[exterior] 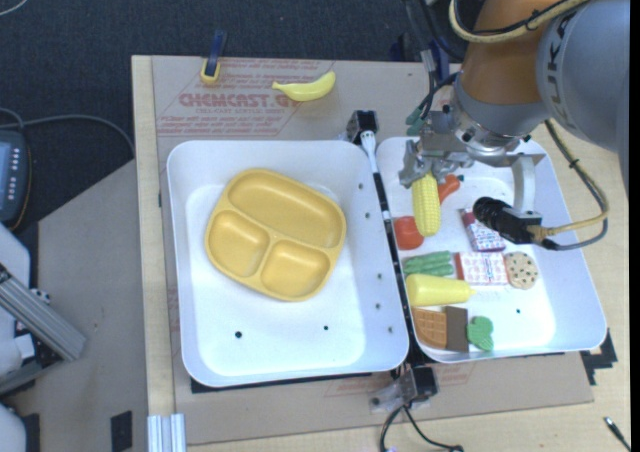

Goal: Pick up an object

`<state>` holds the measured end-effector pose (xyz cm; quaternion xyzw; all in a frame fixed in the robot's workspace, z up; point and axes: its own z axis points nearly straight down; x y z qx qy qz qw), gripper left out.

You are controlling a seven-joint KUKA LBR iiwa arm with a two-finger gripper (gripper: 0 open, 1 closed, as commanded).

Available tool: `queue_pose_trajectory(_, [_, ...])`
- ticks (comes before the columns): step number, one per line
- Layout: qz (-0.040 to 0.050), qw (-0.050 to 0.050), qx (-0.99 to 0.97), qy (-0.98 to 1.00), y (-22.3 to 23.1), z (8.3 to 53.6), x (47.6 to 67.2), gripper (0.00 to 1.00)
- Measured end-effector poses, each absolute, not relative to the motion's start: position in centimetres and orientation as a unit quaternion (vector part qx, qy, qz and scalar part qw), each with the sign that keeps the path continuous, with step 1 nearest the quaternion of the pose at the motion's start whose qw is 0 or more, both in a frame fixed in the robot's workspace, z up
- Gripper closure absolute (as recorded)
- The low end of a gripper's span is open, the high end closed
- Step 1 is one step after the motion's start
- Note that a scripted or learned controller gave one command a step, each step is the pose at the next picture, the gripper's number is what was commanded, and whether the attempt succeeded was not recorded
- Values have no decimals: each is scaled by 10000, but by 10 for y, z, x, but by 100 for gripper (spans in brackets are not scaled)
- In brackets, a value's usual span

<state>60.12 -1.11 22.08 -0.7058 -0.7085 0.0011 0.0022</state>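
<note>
My gripper (428,176) hangs over the back left part of the right bin (575,290). A yellow corn cob (426,205) stands upright with its top end between the grey fingers, so the gripper is shut on it. The cob's lower end reaches down beside a red toy piece (408,232). An orange piece (450,184) peeks out just right of the cob. The arm's orange band (510,30) fills the space above.
The right bin also holds a green pod (430,263), a yellow piece (437,289), a waffle (429,325), a cookie (520,269) and checkered packets (486,267). A yellow divided plate (276,232) lies in the left bin (190,270). A banana (306,87) rests behind on the cardboard.
</note>
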Motion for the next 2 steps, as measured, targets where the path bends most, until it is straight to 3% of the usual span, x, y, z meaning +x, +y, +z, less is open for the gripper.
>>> queue_pose_trajectory(1, [9, 25, -7054, -7088, 40, 213, 585, 100])
queue_pose_trajectory(2, [-8, 3, -7053, -7089, 81, 217, 581, 100])
